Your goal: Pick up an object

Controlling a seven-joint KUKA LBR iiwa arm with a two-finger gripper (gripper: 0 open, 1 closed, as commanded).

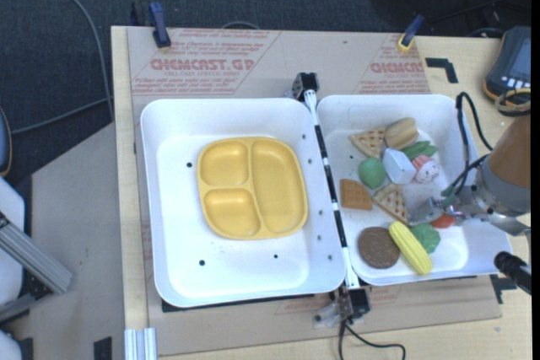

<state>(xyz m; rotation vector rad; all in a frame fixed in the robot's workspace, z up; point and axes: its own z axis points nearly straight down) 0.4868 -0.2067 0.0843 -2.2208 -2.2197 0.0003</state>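
My gripper (439,211) reaches in from the right, low over the right bin (447,110), near that bin's right wall and a little below its middle. I cannot tell how it is set at the tip; the metal parts blur together there. Just under it lies something red (445,221), partly covered, and I cannot say whether I touch it.

The right bin is crowded. Toward its front edge a yellow corn cob (411,247) lies at a slant, resting against a green piece (428,237) on its right, with a round brown cookie (379,248) just beside it on the left. Above these, a waffle triangle (391,201) sits near the middle, and an orange cracker square (355,195) lies by the bin's left wall. A green round thing (371,173) sits above the cracker, touching a white carton (399,165). A pink-and-white item (428,172) lies close beside the carton on its right. Toward the back edge are another waffle piece (368,142) and a tan bread roll (402,132).

The left bin (169,265) carries a yellow divided plate (251,186), set near its middle, well apart from me. A black cable (467,126) runs down along the right bin's right wall toward my wrist.
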